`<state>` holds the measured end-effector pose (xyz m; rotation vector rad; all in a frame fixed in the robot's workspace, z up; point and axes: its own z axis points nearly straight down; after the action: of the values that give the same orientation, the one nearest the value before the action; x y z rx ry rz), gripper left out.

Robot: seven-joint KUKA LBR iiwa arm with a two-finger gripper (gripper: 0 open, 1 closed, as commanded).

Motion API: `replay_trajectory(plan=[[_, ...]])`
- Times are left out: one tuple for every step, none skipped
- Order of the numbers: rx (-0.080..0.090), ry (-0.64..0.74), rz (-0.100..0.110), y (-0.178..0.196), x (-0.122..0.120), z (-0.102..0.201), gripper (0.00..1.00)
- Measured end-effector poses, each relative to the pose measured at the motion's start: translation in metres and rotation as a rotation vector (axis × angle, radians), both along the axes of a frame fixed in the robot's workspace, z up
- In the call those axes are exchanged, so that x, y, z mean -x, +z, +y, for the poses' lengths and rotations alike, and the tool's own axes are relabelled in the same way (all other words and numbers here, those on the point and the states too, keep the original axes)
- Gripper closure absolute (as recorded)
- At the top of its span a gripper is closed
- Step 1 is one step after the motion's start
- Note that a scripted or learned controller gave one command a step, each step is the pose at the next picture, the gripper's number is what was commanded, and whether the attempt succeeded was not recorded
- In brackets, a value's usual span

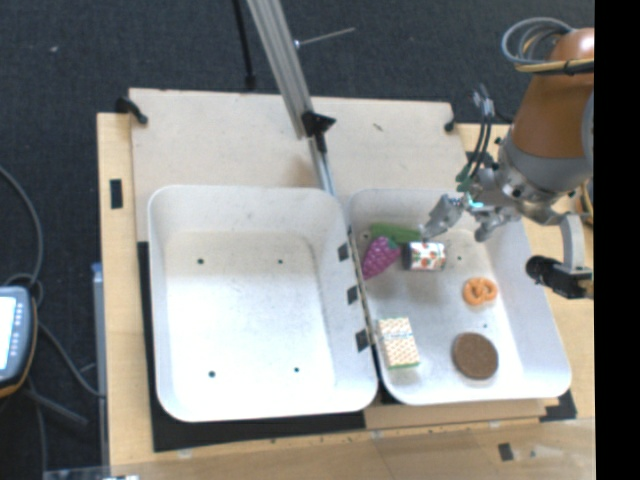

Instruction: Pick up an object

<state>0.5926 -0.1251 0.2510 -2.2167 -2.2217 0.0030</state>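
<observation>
The right bin (pixel 535 308) holds several objects. A purple grape bunch (pixel 380 257) lies by its left wall with a green piece (pixel 396 235) just behind it. Next to them sits a small white and red box (pixel 427 256). An orange pretzel-shaped piece (pixel 480 291) lies toward the right, a brown disc (pixel 475 356) near the front, and a patterned carton (pixel 398 342) at the front left. My gripper (pixel 464 221) hangs above the bin's back part, just right of and behind the small box. Its fingers are spread open with nothing between them.
The left bin (pixel 250 303) stands beside the right one, sharing a divider with black clips. A slanted metal post (pixel 285 58) rises from the bench behind the bins. The arm (pixel 550 118) comes in from the right.
</observation>
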Motion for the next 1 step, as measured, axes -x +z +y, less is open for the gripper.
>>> replay_trajectory(plan=[[0.000,-0.001,-0.005,0.0025,-0.0008,-0.0002,0.00]])
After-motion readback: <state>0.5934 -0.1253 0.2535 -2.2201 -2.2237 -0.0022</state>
